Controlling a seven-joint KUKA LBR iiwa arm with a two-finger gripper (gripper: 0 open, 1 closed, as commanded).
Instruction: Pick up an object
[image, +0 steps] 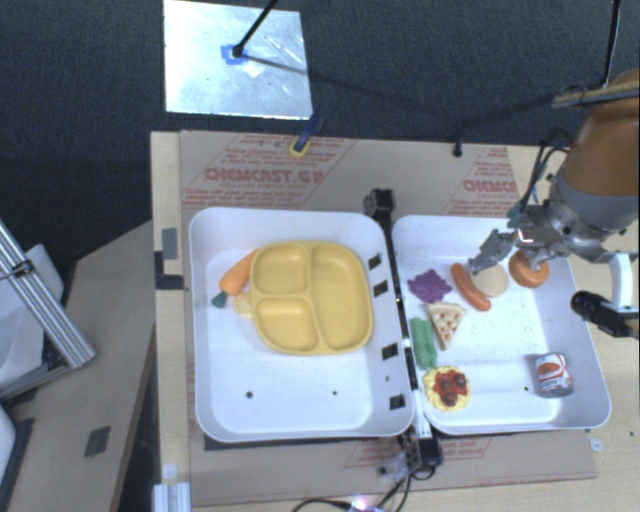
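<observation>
Fingers (497, 250) are seen low over the right bin (585, 395); spread vs. closed can't be told. Nearest, a hot dog (470, 287) lies just below-left of the tips, w/ a bagel (528, 270) just right. Farther off are a pizza slice (444, 323), purple piece (430, 286), can (551, 375). Farthest, a yellow tray (305, 297) sits in the left bin (215, 400).

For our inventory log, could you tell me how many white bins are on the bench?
2: the left bin holding the yellow tray, and the right bin beside it with the toy foods.
</observation>
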